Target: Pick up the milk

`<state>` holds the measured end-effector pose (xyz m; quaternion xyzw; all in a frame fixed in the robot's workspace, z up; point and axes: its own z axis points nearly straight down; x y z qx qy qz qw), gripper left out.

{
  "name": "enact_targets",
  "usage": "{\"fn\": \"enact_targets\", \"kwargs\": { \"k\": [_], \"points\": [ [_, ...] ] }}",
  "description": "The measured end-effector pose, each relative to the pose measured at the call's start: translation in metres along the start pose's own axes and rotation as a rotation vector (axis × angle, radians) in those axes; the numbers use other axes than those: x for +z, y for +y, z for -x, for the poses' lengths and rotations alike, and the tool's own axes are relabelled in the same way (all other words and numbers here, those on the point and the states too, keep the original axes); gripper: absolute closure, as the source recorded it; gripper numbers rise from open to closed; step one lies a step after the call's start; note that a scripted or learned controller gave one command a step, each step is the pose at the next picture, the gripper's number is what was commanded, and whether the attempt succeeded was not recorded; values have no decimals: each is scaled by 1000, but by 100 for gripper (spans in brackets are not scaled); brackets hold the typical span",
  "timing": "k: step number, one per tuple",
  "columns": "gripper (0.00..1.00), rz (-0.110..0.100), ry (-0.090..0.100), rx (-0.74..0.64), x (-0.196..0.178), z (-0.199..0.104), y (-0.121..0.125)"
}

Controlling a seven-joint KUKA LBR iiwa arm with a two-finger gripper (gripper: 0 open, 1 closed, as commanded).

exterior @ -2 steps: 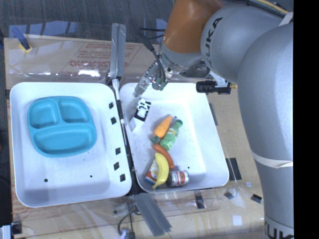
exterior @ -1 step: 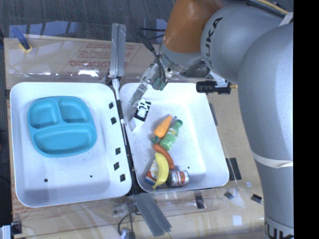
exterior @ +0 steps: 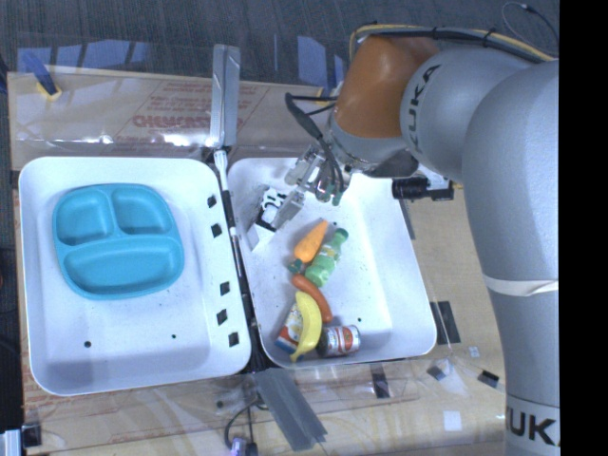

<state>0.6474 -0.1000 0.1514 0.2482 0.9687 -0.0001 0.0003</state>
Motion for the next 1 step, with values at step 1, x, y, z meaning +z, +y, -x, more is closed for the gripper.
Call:
{"fn": "enact_targets", "kwargs": {
  "k": [1],
  "points": [
    [0,0,-3,-52,-50,4,-64]
  ]
}}
